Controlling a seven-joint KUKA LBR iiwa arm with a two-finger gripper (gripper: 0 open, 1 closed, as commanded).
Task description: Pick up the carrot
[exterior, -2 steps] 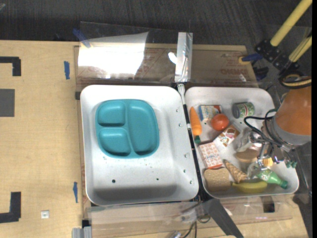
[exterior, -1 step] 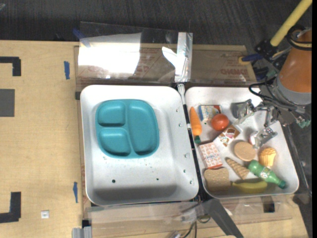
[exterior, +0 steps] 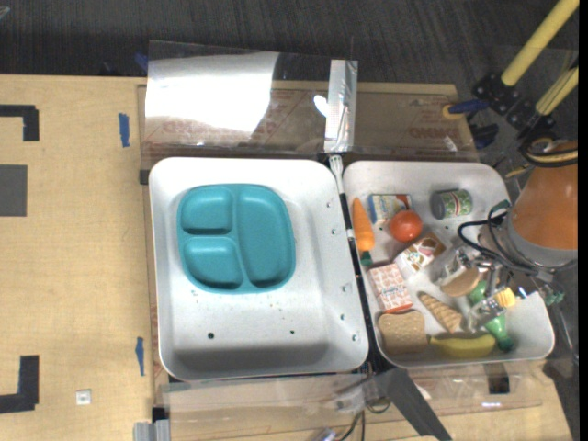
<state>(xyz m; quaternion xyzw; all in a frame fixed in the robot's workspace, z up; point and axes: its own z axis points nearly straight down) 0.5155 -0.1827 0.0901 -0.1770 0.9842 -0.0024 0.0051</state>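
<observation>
Two white bins sit side by side on a tan bench. From the right, the arm [exterior: 549, 211] reaches down into the right bin [exterior: 537, 343], its gripper [exterior: 464, 278] low among the toy food; whether it is open or closed cannot be told. At that bin's left wall lies the carrot [exterior: 364, 228], well apart from the gripper, beside a tomato [exterior: 405, 225]. In the left bin rests a teal plate [exterior: 237, 236].
</observation>
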